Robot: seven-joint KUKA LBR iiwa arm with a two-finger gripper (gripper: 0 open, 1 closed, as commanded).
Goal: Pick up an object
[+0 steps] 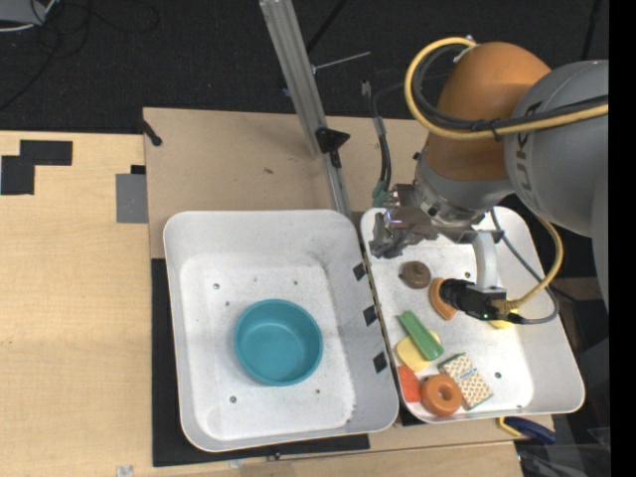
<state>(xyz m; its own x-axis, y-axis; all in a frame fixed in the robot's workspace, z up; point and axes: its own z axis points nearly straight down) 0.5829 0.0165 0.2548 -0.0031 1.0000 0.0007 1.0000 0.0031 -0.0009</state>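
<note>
**A:** While the arm (556, 137) reaches in from the right, where do we find the claw?

**B:** We find the claw (386, 235) over the far left corner of the right bin (537, 366), close to the wall that meets the left bin (199, 229).

**A:** Is it open or closed?

**B:** We cannot tell. The wrist sits above it and the tip is a dark blur from here.

**A:** What lies nearest to it?

**B:** We see a brown disc (415, 274) flat on the bin floor, just beside the claw on the near side. We cannot say if they touch.

**A:** And the other pieces in that bin?

**B:** We count a cluster toward the near left corner. A green block (421, 335) lies at a slant, touching a yellow piece (410, 354) beside it. Nearer to us we see a red piece (409, 384) against the left wall, then an orange ring (440, 395) lying flat. A checkered piece (467, 381) rests just right of the ring. All of these are well apart from the claw.

**A:** What do we have in the left bin?

**B:** We have a teal bowl (278, 341), upright, standing alone a little nearer than the middle of the floor.

**A:** Anything behind the bins?

**B:** We see a metal rail (298, 68) running at a slant from the far edge down to where the two bins meet.
</note>
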